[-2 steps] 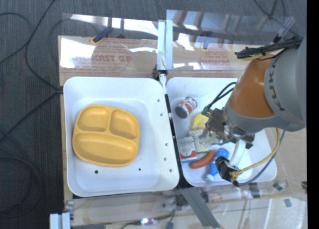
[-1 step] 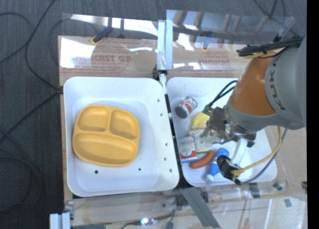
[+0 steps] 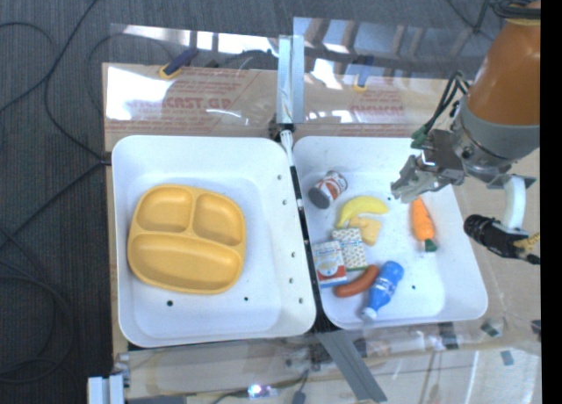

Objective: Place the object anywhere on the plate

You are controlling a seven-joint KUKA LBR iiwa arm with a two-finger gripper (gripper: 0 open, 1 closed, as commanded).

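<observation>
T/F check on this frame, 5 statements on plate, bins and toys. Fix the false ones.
1. The yellow plate sits in the left bin. True.
2. The plate has food on it. False: its three compartments are bare; the toys all lie in the right bin.
3. The carrot lies nearest the right bin's right side. True.
4. The blue bottle stands upright. False: it lies on its side, next to the sausage.
5. The gripper hovers over the left bin. False: it is over the right bin, above the carrot and right of the can.
</observation>
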